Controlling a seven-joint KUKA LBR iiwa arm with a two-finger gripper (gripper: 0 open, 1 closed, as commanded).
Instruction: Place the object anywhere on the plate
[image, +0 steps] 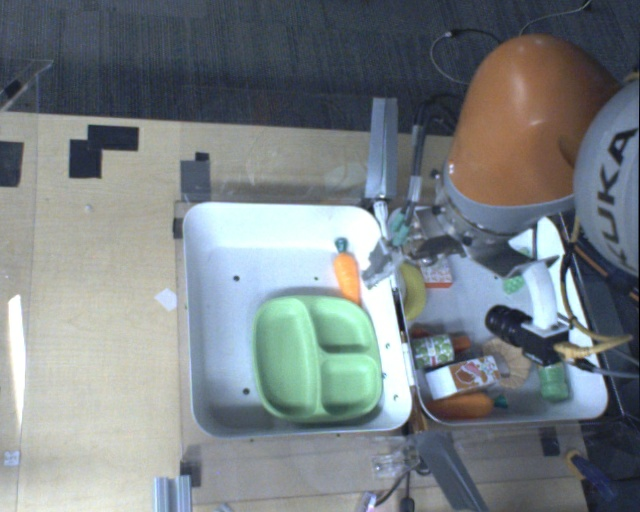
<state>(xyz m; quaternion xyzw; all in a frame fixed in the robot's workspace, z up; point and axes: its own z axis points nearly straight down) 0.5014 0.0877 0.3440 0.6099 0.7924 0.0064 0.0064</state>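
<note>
Arm (530, 120) reaches in from the right, wrist over the divide btw the two bins. Left bin (215, 300) holds a green 3-compartment plate (318, 356), nothing on it. Right bin (590, 400) is cluttered w/ small packets and toy food.

Gripper (385, 255) sits at the left bin's right wall, just beside a toy carrot (347, 277). Can't tell how far it's open or whether it has the carrot.

Carrot: orange, small, green top, lying just above the plate's upper right corner, not on it.

Step, prob: pickup or carry. Next: get carrot over the plate and release.
</note>
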